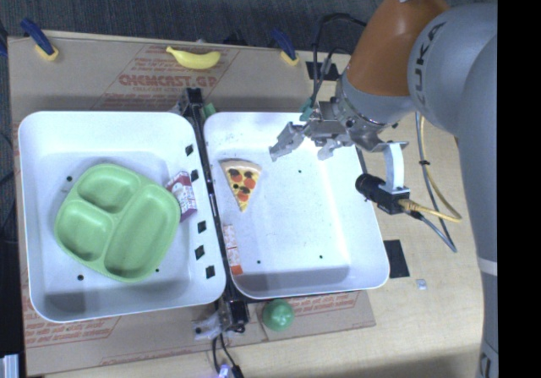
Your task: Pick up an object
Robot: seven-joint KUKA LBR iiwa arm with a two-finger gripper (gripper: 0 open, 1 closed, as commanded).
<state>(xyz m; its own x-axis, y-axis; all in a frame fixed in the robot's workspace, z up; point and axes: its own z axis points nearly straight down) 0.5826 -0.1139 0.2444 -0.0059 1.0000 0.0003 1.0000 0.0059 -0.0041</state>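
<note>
Pizza slice [241,181], a toy one with red and dark toppings, lies flat near the upper left corner of the right bin [338,271], close to the wall it shares with the left bin [34,224]. Its crust faces the far rim and its tip points toward the near edge. The gripper [306,140] hangs over the far part of the right bin, up and to the right of the slice and apart from it; its two fingers stand spread, with nothing between them. The grey arm [439,55] with its orange band [385,46] reaches in above the bin's far right corner.

In the left bin a green divided plate [114,220] rests tilted across the floor, and a small red and white packet [181,192] lies just beside its right edge. A yellow banana [193,56] sits on the cardboard beyond the bins. A green ball [276,315] sits on the bench just in front of the right bin.
</note>
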